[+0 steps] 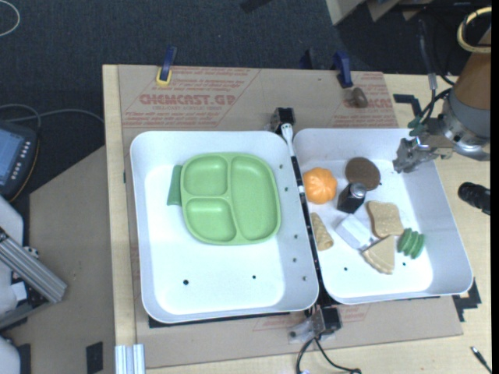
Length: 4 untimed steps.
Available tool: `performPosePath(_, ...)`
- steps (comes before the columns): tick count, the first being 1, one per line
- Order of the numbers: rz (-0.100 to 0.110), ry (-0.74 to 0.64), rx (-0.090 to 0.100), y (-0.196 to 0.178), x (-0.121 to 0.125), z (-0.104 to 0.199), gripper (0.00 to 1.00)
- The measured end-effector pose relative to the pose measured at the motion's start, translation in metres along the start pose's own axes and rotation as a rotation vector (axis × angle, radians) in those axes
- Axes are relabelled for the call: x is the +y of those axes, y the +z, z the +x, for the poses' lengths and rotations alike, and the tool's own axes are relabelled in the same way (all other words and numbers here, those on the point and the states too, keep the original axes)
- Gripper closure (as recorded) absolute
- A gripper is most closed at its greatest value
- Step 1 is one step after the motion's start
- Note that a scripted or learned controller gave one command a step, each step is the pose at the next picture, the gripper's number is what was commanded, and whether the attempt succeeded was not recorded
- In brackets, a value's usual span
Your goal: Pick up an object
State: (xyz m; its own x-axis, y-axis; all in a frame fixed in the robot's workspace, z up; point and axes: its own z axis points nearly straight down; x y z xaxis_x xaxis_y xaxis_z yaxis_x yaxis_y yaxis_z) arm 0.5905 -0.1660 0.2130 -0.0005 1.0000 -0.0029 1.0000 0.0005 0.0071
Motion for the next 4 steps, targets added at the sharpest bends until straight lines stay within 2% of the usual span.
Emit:
performPosePath(1, 0.003, 0.0, 0.001, -0.013, 0.001, 0.0, 1.0)
performPosePath(2, 0.003, -0.004, 0.002, -0.003, 0.027, 0.051, 1.0)
performPosePath(3, 0.003, -0.004, 0.003, -0.013, 0.045, 0.086, 1.0)
performPosePath(4, 0.009, 0.0, 0.003, -0.008, 0.041, 0.086, 1.0)
